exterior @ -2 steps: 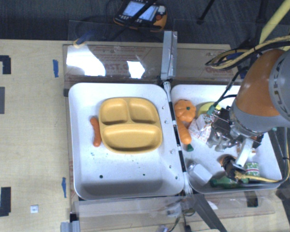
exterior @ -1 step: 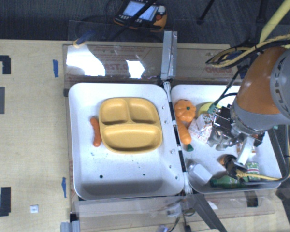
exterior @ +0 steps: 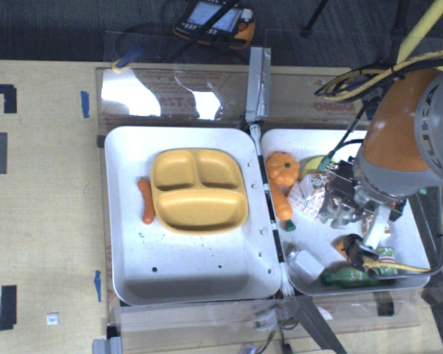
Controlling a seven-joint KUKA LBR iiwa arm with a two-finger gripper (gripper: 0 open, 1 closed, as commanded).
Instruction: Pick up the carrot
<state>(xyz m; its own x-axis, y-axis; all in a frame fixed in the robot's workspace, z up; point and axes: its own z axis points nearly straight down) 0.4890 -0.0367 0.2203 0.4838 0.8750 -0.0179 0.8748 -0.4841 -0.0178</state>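
Camera view: bench seen from above at a slant, two shallow white bins side by side, arm entering from the right.

Left bin (exterior: 125, 220): holds a yellow sectioned plate (exterior: 199, 190) near its middle, with three compartments — two small at the far side, one long at the near side.

Sausage (exterior: 147, 201): orange-red, slim, lying on the left bin's floor just beside the plate's left edge, long axis running front to back.

Right bin (exterior: 413, 234): crowded with small things, the arm's wrist hanging over its middle.

Carrot (exterior: 282, 205): orange, short, lying in the right bin close to the wall it shares with the left bin, a dark green tip at its near end. It lies apart from the gripper, to that gripper's left.

Pumpkin (exterior: 283, 168): small, orange, with a green stem, just behind the carrot and seemingly touching it.

Yellow-green item (exterior: 312, 166): just right of the pumpkin — too small to name.

Green item (exterior: 347, 276): dark green, long, lying along the right bin's near wall.

Arm (exterior: 399, 139): grey body, wide orange band above the wrist, yellow and black cables trailing off behind.

Gripper (exterior: 338, 209): low over the middle of the right bin, above crumpled pale wrapping; whether the claw is spread or closed cannot be told, and nothing is visibly held in it.
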